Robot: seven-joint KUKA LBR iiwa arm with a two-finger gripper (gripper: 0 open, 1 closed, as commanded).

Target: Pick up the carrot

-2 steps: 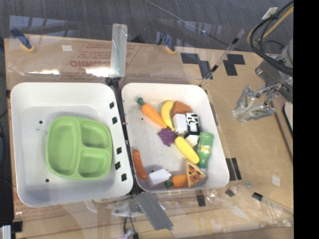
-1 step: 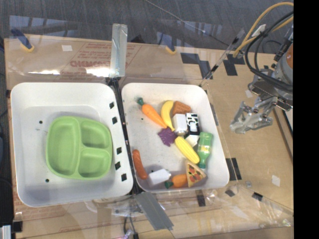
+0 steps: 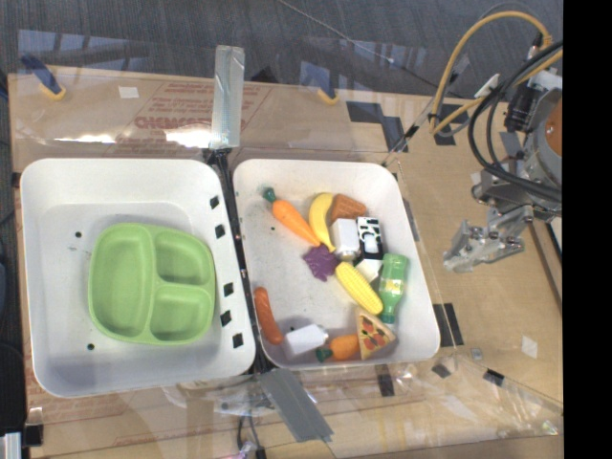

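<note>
Right bin [image 3: 413, 256]: crowded with toy food along its near wall; open floor at its far left corner. The carrot [image 3: 290, 219] lies at far left, beside a banana [image 3: 320, 220]. Left bin [image 3: 38, 256] holds a green plate [image 3: 150, 282]. The tool [image 3: 483, 245] hovers over bare worktop [image 3: 497, 323] right of the bins (finger spread unreadable). Red printing beyond the bins is illegible.

I see a green divided plate [image 3: 151, 282] in the left bin [image 3: 38, 256]. In the right bin [image 3: 406, 208] lie a banana [image 3: 320, 218], corn cob [image 3: 359, 287], green bottle [image 3: 392, 283], purple grapes [image 3: 320, 261], pizza slice [image 3: 374, 334] and sausage [image 3: 266, 315].
</note>
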